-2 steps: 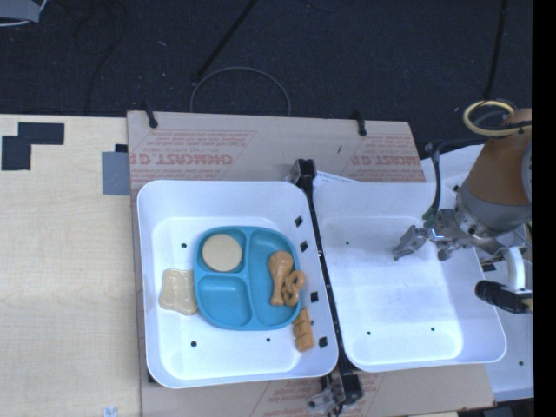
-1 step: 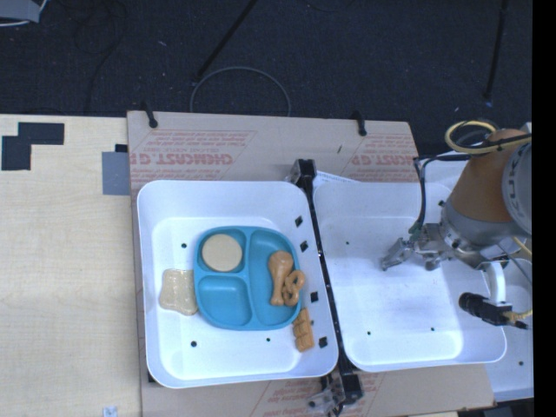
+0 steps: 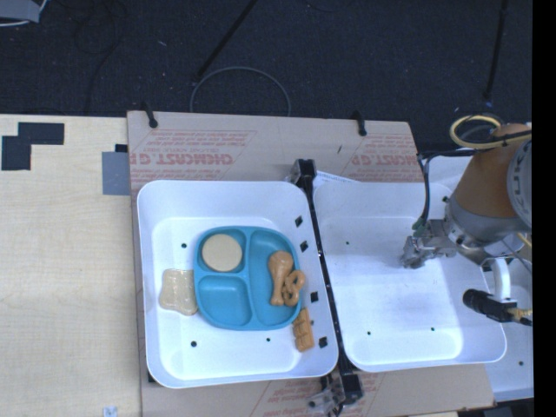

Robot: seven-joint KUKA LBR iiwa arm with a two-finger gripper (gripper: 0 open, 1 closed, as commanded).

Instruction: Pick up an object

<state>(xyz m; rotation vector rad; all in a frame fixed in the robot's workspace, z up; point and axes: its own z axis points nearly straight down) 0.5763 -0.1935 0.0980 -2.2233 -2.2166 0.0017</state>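
1. Blue plastic marks the divided tray [image 3: 234, 307], which lies in the left bin [image 3: 165, 202], well apart from the gripper [image 3: 420, 252] on the other side of the divider [image 3: 317, 259].
2. On the tray, a round tan disc [image 3: 221, 252] sits in the upper-left compartment, and a brown knobbly piece [image 3: 285, 278] lies in the right compartment.
3. A pale beige slab [image 3: 178, 291] rests on the bin floor, touching the tray's left edge.
4. A small brown chunk [image 3: 302, 330] lies just beside the tray's lower-right corner, near the divider.
5. The gripper is over the right bin [image 3: 391, 320], near its right side and toward the upper half, with bare white floor beneath and around it.
6. Whether the gripper is open or closed cannot be told from this angle; nothing is seen held in it.
7. The arm [image 3: 491, 189] comes in from the right edge, its orange band above the grey wrist, which slants down and leftward to the gripper.
8. A yellow cable loop [image 3: 473, 130] sits above the orange band, and a dark cable runs down along the bin's upper right corner to the wrist.
9. Both bins rest on a brown cardboard sheet [image 3: 261, 150] with red printing.
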